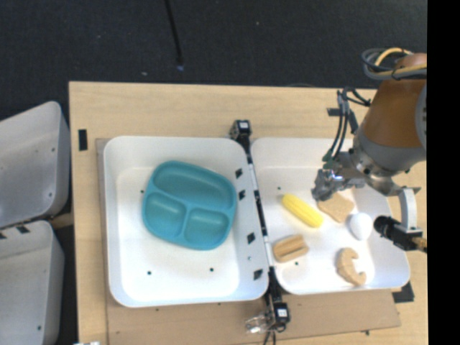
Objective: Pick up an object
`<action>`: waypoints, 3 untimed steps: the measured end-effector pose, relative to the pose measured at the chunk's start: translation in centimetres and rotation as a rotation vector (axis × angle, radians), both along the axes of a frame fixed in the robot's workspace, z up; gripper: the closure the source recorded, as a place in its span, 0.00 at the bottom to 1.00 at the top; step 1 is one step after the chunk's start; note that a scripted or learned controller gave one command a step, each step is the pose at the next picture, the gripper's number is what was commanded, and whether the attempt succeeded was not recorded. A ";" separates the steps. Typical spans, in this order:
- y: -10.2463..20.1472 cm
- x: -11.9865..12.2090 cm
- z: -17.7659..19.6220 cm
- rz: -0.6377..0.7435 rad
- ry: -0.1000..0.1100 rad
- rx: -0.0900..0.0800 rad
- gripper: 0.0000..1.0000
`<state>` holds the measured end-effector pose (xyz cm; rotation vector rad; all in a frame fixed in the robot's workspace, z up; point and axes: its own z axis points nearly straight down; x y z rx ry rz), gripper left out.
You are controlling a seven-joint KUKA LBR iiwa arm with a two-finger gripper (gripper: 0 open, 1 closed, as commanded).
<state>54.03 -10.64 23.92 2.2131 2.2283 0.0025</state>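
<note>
A: So, left to right from the blue divided plate (189, 205) in the left bin (122, 264)?

B: Right of it, in the right bin (302, 153), lie a tan bread roll (290, 248), yellow corn cob (302, 210), curved tan piece (351, 266), white egg (359, 226).

A: And the end effector (325, 184)?

B: Low, just right of the corn, by a tan slice (338, 208). I can't tell its state. Probably approaching; next it must center over one piece.

A teal plastic divided plate (190, 205) lies in the left shallow white bin (118, 264) on the pale wooden worktop (180, 99).
</note>
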 end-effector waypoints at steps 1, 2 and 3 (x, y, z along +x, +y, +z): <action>4.9 0.8 -1.0 -0.001 0.003 0.000 1.00; 10.1 2.5 -0.9 -0.001 0.000 0.000 1.00; 15.9 3.6 -0.4 0.001 0.000 0.001 1.00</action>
